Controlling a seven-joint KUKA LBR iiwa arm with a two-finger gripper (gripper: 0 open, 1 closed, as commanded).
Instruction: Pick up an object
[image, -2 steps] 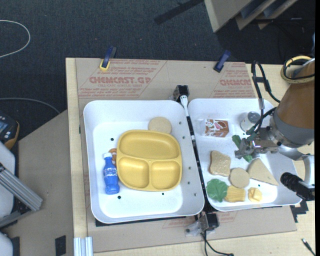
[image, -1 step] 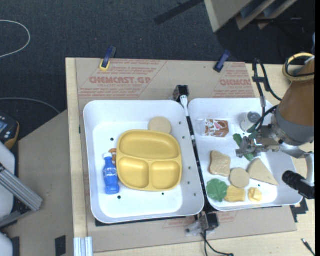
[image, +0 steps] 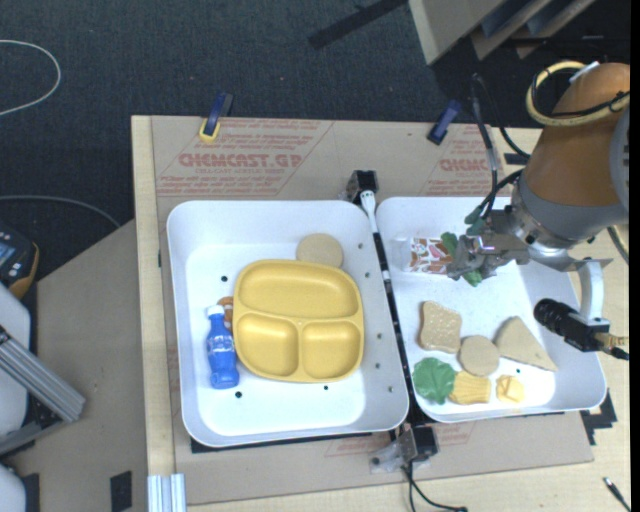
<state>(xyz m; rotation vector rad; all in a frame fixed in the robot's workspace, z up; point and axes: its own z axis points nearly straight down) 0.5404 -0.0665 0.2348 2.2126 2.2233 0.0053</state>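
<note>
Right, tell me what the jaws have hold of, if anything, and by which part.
Cannot be told. The gripper is low over the right bin, against a small green piece beside the clear packet, but the view is too blurred to show anything between the jaws.

A divided tray (image: 298, 320) is sitting mid left bin (image: 190, 240), a bottle (image: 221, 350) lying against its left edge and a round disc (image: 320, 250) behind it, while the right bin (image: 570, 395) is holding a packet (image: 430, 253) near its back-left corner and food pieces (image: 478, 355) crowding its front edge.
</note>
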